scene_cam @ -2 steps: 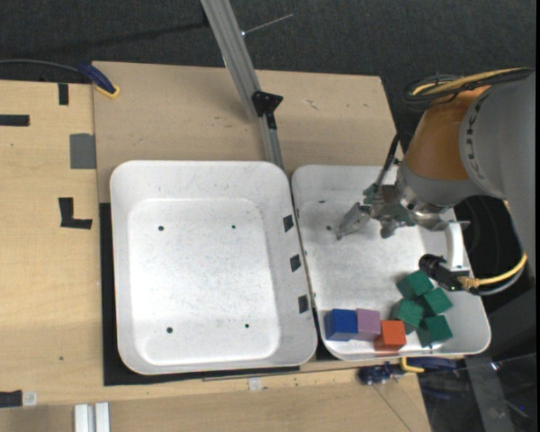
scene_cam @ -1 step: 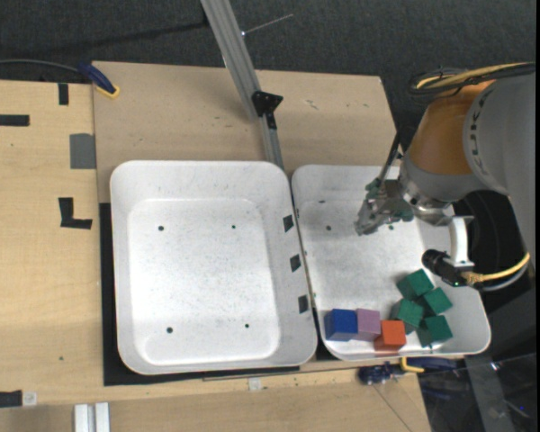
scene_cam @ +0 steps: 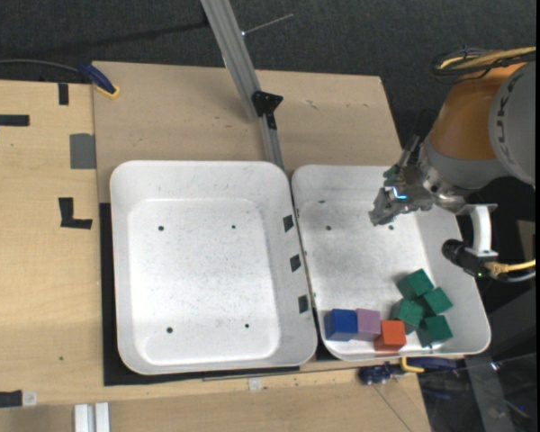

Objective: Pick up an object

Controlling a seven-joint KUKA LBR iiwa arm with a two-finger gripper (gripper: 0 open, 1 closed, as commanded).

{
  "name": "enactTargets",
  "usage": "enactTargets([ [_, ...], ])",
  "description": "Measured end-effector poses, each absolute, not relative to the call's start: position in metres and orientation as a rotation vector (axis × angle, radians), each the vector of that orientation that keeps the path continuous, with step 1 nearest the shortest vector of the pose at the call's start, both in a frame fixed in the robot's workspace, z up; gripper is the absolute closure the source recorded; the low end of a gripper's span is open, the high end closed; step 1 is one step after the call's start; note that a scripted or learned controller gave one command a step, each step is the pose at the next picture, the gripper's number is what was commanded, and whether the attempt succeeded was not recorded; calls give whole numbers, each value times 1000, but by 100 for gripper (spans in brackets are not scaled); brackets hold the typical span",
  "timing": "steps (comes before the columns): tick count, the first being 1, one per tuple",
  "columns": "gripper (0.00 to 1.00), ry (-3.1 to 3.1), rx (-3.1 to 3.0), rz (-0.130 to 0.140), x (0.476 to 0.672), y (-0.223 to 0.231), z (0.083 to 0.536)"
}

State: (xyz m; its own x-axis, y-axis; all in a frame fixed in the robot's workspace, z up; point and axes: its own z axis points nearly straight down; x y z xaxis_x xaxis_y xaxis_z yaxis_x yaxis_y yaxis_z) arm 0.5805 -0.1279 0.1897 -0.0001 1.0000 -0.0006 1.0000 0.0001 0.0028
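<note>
matt white plastic bins (scene_cam: 202, 180), wood bench (scene_cam: 333, 115).

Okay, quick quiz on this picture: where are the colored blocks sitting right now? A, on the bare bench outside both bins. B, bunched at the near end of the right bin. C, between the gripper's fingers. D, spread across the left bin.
B: the blue block, purple block, orange block and green blocks cluster at the near end of the right bin, with the gripper apart from them toward the far end.
</note>
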Motion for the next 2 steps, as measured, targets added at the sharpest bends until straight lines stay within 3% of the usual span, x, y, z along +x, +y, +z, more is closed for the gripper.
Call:
enactTargets([
  [1, 100, 2219, 2216, 5, 573, -129, 248],
  [2, 100, 2222, 2220, 1, 574, -128, 263],
])
